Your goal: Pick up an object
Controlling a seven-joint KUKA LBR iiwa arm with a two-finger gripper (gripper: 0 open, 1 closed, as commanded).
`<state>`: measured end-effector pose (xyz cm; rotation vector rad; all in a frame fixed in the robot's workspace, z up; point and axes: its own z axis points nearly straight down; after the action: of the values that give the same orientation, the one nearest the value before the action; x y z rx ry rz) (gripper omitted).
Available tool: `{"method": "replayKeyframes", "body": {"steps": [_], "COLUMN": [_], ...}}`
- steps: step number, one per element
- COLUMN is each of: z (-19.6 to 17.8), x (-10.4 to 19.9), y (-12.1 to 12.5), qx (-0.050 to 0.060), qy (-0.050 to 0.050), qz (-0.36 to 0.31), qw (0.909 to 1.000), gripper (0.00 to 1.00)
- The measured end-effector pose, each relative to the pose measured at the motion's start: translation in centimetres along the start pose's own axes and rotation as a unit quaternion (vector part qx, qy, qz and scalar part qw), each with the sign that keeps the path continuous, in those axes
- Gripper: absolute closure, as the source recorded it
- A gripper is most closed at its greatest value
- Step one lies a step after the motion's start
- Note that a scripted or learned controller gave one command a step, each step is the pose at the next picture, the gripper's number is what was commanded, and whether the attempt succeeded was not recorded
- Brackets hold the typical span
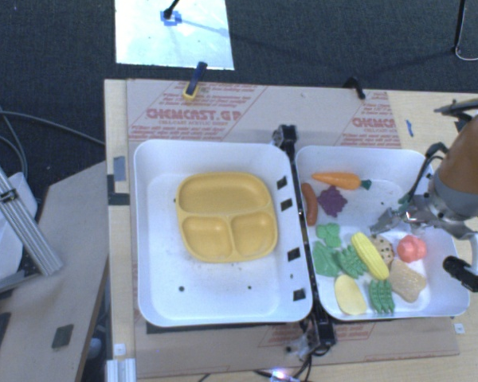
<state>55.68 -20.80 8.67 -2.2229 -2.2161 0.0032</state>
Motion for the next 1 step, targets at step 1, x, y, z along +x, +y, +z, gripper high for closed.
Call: {"method": "replayKeyframes", "body": {"steps": [1], "z": [-1.05], "x": [0.11], "y": [0.46], "qx": [-0.004], "qy": [-0.001], "qz": [-0.002], "qw": [1.0], "gripper": [1.0]}}
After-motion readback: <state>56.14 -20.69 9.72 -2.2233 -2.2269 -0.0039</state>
